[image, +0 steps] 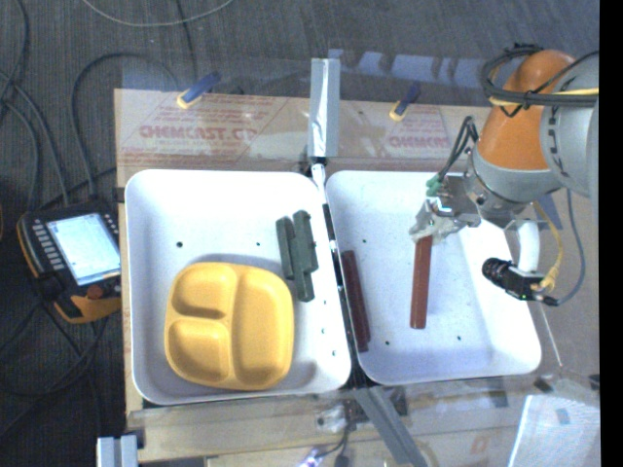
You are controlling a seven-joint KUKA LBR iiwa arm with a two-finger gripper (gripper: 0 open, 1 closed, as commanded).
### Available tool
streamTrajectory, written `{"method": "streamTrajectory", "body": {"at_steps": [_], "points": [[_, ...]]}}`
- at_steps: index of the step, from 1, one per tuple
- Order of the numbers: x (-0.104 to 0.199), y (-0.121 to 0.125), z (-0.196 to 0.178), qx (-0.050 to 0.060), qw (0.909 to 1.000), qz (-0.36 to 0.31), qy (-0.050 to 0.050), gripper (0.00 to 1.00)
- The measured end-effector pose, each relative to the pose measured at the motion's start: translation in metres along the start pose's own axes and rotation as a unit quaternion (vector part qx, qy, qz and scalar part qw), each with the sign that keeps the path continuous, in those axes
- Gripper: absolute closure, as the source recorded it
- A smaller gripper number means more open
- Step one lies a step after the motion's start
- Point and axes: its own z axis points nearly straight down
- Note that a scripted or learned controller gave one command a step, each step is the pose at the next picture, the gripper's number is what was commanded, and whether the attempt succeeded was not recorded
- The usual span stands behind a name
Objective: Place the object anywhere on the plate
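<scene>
Dark grey carpet fills the background, with cables trailing across the upper left of the frame and a handheld control pendant [76,261] with a lit screen lying at the left edge. On the bench, a brown board shows behind two white bins set side by side: the left bin [156,202] and the right bin [496,348].

My gripper [435,219] hangs over the upper middle of the right bin, my grey arm with its orange band [521,115] coming in from the upper right of the frame. Directly beneath my gripper starts the object I am after, a long reddish-brown stick [421,282]. Its upper end sits right at my fingertips, and the rest runs almost straight down the frame toward the bin's lower middle. My fingers are closed around that upper end, so the stick is pinched between them.

The stick is slim, straight and flat-sided, a uniform brown-red with no markings I can make out.

The yellow plate [232,324], divided into three compartments, rests in the lower part of the left bin, well apart from my gripper. Just above and right of it lies a dark green oblong piece [298,253]. A second dark brown bar [354,300] lies along the rim where the two bins meet.
</scene>
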Motion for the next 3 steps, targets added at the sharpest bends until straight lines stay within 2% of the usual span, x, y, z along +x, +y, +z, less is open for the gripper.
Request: {"method": "streamTrajectory", "body": {"at_steps": [1, 2, 3], "points": [[0.077, -0.011, -0.037, 0.0, 0.9998, -0.019, 0.002, 1.0], [0.161, -0.02, -0.016, 0.001, 0.9964, -0.084, 0.001, 1.0], [0.229, -0.075, -0.042, 0.001, 0.9978, -0.066, 0.001, 1.0]]}}
